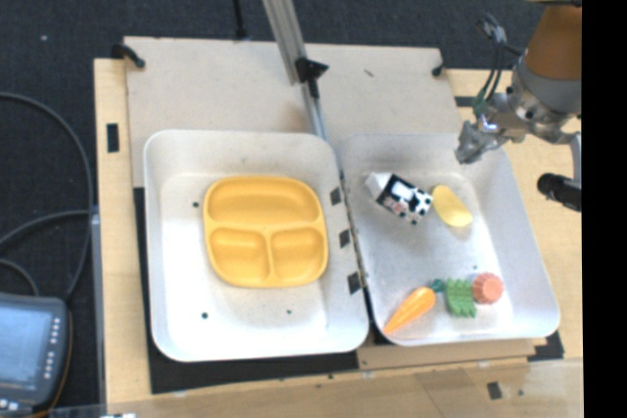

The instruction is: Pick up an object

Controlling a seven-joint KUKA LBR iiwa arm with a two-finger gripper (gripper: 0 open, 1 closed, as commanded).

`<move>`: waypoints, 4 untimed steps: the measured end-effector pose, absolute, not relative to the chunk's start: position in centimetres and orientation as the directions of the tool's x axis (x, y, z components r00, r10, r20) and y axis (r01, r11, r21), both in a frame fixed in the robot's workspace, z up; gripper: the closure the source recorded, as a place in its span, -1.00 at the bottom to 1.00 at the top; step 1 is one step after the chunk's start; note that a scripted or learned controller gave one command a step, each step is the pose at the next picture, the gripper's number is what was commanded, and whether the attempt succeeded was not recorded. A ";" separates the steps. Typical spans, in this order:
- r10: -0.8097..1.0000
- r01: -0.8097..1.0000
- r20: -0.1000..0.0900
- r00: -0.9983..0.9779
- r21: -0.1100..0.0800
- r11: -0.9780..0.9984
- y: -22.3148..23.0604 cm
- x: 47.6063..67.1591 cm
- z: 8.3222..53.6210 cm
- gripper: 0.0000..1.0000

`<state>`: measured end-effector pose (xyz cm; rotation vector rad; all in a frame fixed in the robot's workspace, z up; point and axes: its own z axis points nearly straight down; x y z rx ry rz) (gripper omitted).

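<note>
Now, claw [474, 144]: mine hangs over the far right corner of the right bin, above bare bin floor; at this slant I cannot tell whether it is open or closed, and nothing shows in its grip.
Arm [554, 44]: my grey wrist with its orange band comes in from the right edge, above the desk's far right side.
Right bin [524, 210]: shallow, white, holding 5 small things.
Toy milk carton [400, 197]: white with black cow patches, lying on its side near the bin's far left part, nearer the camera than my claw and to its left.
Yellow lemon-like piece [452, 207]: just beside the carton on its right, close to touching it.
Toy carrot [410, 307]: orange, lying tilted at the bin's near edge.
Green piece [460, 297]: just right of the carrot, near the carrot's green end.
Reddish-orange round piece [487, 288]: just beside the green piece on its right.
Left bin [167, 210]: white, side by side with the right bin, their inner rims meeting.
Yellow divided plate [265, 230]: 3 compartments, 1 long and 2 small, flat in the middle of the left bin.
Desk [196, 83]: pale board under both bins.
Metal rail [279, 0]: slants up from between the bins at the far side.
</note>
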<state>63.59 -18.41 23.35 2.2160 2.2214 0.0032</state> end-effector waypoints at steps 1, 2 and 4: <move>1.000 1.000 0.001 -0.007 0.002 0.007 -13.1 63.4 24.6 1.00; 1.000 1.000 0.001 -0.006 0.000 0.006 -8.7 63.3 24.0 1.00; 1.000 1.000 0.001 -0.008 0.003 0.008 1.7 63.6 25.8 1.00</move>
